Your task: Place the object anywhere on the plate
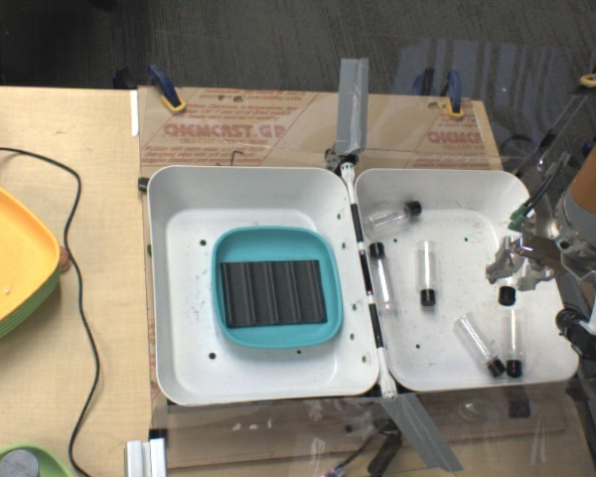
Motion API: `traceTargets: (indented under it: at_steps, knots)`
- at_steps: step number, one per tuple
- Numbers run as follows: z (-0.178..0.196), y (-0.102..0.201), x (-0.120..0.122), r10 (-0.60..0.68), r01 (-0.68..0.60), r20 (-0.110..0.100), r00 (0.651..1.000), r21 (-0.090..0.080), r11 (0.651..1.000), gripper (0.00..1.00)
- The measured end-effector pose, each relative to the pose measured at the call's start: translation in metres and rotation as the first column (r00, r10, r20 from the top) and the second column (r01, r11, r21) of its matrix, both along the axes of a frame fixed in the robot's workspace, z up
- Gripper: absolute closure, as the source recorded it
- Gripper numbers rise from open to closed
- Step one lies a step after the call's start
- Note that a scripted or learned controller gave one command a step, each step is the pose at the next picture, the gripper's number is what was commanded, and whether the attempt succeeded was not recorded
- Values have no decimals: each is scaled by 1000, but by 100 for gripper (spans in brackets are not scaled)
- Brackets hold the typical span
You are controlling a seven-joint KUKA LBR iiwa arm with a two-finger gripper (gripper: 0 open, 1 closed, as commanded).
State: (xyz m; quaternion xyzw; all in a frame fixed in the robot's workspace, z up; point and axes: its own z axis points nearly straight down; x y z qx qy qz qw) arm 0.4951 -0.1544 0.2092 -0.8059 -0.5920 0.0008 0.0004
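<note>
Tubes (427, 274) clear, faint; hand (509, 269) blurred.

yellow dish (10, 261) — left bench | black cable (74, 296) | blue clamps (166, 87) — cardboard (238, 127)

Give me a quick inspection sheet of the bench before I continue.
Surface: two white bins side by side, left bin and right bin, on brown board.
Job's things: teal plate with dark ribbed insert in left bin; clear black-capped tubes scattered in right bin.
Clutter: yellow dishes stacked on the table at left.
Grippers: pincer over right bin's right side; finger state unclear.
Cables: black cable across the left table.
Surroundings: blue clamps on the board's far edge.
</note>
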Motion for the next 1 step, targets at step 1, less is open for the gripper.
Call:
traceTargets:
  at_steps: [1]
  knots:
    - [0,0,0,0,0,0,1000,0,1000,0]
